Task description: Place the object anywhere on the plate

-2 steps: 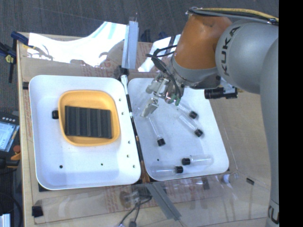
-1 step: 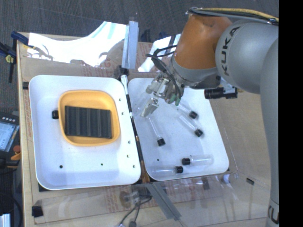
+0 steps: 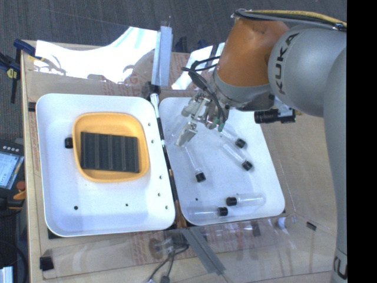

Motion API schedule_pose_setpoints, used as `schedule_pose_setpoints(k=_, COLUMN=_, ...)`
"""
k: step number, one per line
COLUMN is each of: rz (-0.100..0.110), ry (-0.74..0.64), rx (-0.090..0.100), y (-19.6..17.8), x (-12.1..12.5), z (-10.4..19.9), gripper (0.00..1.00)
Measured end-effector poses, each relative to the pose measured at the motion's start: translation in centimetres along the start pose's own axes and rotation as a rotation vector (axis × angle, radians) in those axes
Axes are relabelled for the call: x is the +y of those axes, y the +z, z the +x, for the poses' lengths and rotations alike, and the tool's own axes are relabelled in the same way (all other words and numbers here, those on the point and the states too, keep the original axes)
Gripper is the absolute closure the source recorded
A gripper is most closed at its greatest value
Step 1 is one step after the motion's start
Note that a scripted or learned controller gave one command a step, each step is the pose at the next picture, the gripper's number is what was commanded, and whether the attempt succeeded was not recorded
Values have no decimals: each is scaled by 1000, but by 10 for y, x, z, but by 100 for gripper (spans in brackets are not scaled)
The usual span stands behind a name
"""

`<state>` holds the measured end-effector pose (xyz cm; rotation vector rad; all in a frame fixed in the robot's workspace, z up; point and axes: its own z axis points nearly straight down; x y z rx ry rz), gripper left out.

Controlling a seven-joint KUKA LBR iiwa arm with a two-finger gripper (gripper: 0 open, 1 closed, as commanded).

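Observation:
A yellow plate point(image 3: 88, 128) lies in the left white bin point(image 3: 53, 205). A dark ribbed rectangular block point(image 3: 112, 152) rests flat on the plate, covering most of its middle. My gripper point(image 3: 199, 122) hangs over the upper left part of the right bin point(image 3: 271, 181), well to the right of the plate. I see nothing clearly held in it. Several clear tubes with black caps lie in the right bin; the nearest tube point(image 3: 193, 161) lies just below the gripper.
A small black piece point(image 3: 69, 142) sits in the left bin beside the plate's left rim. More capped tubes point(image 3: 244, 200) lie along the right bin's front. A grey upright bar point(image 3: 161, 55) stands behind the gap between the bins.

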<state>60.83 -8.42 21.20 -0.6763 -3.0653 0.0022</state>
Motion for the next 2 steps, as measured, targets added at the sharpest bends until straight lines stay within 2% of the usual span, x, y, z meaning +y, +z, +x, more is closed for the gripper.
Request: schedule_pose_setpoints(k=2, rz=0, ry=0, rx=0, y=0, x=0, z=0, gripper=0)
